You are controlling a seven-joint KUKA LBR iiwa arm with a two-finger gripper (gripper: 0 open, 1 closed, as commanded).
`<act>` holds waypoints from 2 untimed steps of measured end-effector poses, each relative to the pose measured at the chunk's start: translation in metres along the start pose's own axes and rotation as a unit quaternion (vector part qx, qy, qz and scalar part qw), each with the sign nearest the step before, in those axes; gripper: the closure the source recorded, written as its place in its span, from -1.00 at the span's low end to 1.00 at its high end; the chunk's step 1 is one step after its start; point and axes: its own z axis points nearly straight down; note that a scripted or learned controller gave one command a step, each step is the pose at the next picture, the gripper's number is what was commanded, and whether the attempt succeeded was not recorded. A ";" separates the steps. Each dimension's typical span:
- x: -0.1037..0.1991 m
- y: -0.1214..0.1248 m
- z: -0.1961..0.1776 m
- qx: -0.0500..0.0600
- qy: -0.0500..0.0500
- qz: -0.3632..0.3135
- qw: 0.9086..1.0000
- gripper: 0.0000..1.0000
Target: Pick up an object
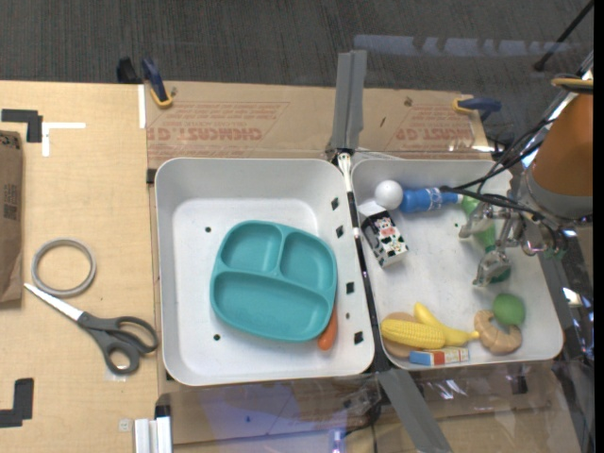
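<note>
Two shallow white bins sit side by side on the table, the left bin (179, 253) and the right bin (429, 253) meeting along a shared inner wall.

The gripper (493, 253) hangs low over the right bin, near that bin's right wall, with the arm (566, 159) coming in from the table's right edge. Metal parts crowd its tip, and I cannot tell whether it is spread or pressed together. A bit of green shows beside it, too hidden to name.

Just below the gripper, toward the bin's front right corner, lies a green ball (509, 309), touching a tan bagel-like ring (497, 333). Along the front wall lie a corn cob (408, 332) and a banana (442, 326), close together, with a small red, white and blue box (439, 356) just in front of them. Near the bin's back left corner sits a white ball (388, 193) beside a blue cylinder (422, 199), and a small black-and-white toy (385, 239) lies just in front of the white ball.

In the left bin a teal divided plate (274, 281) lies flat at the middle, with an orange carrot-like piece (327, 333) touching its front right rim.

On the table's left part lie grey-handled scissors (99, 327) and a roll of tape (63, 266) just behind them.
</note>
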 end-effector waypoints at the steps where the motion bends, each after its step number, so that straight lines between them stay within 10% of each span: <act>1: -0.002 0.001 -0.011 0.001 -0.003 -0.002 1.000 1.00; 2: -0.036 0.091 0.001 0.000 0.000 0.145 0.989 1.00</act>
